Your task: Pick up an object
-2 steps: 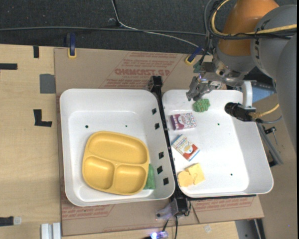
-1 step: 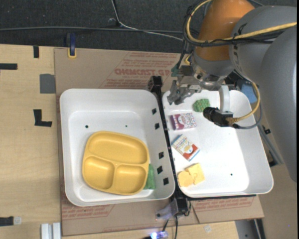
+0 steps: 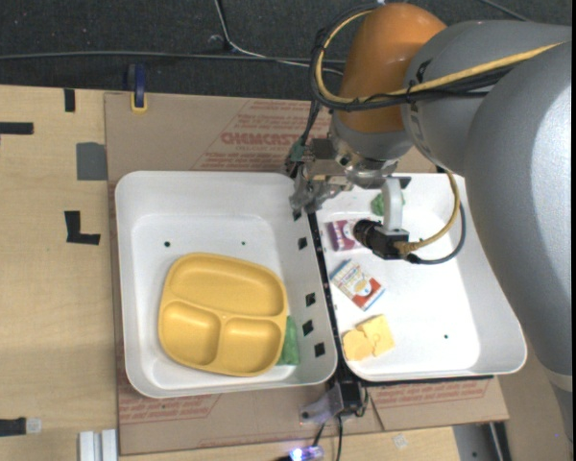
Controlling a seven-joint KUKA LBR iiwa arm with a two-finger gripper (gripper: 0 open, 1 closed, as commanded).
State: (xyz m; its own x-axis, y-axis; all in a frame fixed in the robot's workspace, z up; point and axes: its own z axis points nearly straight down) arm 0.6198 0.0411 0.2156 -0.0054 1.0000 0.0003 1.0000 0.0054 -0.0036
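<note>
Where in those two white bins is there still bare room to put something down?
Left bin: a strip behind the yellow tray. Right bin: the floor right of the small packet and yellow piece. It is crowded along the divider, under the arm.

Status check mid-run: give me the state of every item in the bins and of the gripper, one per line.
Yellow divided plate: lying flat in the left bin, right way up, compartments bare.
Green item: wedged between the plate and the bin wall, mostly hidden.
Small printed packet: lying flat in the right bin.
Yellow piece: lying flat, near the front of the right bin.
Gripper: low over the divider between the bins; nothing visibly held.
</note>
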